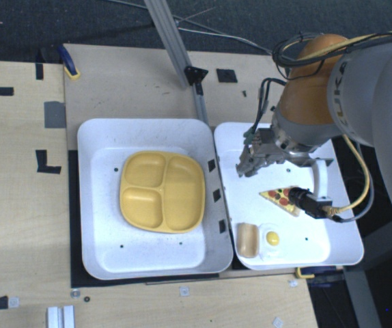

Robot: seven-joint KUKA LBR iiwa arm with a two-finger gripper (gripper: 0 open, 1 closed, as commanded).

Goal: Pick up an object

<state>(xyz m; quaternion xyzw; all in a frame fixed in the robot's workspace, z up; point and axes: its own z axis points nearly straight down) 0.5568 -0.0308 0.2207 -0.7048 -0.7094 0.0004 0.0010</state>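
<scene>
- The hand (pixel 248 164) hangs over the upper left part of the right bin (pixel 343 251); whether it is open or closed cannot be told, and nothing shows in its grip.
- A pizza slice (pixel 281 199) lies in that bin, just below and right of the hand, apart from it.
- A slice of toast (pixel 247 239) and a fried egg (pixel 271 238) lie side by side near the bin's front edge.
- A yellow divided plate (pixel 162 190) sits in the left bin (pixel 100 183) on the table (pixel 18 203).
</scene>
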